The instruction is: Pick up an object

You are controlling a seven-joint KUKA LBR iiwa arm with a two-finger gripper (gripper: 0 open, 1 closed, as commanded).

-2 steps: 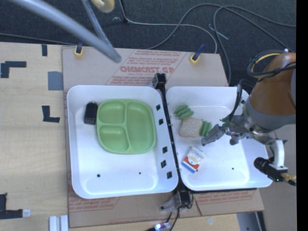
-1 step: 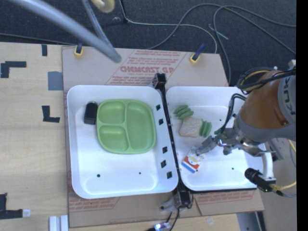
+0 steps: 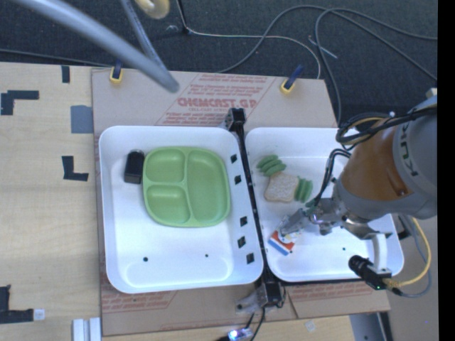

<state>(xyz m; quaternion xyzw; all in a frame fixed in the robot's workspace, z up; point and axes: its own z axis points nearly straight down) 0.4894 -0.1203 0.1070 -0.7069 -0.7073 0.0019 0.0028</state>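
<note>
In the right bin (image 3: 355,265) lie a tan bread slice (image 3: 281,187), a green ridged piece (image 3: 270,165), a second green piece (image 3: 304,188) and a small red, white and blue item (image 3: 281,245). My gripper (image 3: 293,225) reaches in from the right and hovers low between the bread slice and the striped item, just above the latter. Nothing shows as held in it. The grey arm with its orange band (image 3: 373,172) covers the right part of that bin.
The left bin (image 3: 114,212) holds a green divided plate (image 3: 188,187) with a small black block (image 3: 134,167) beside its left edge. A black divider (image 3: 245,190) runs between the bins. Cables (image 3: 334,137) hang near the arm.
</note>
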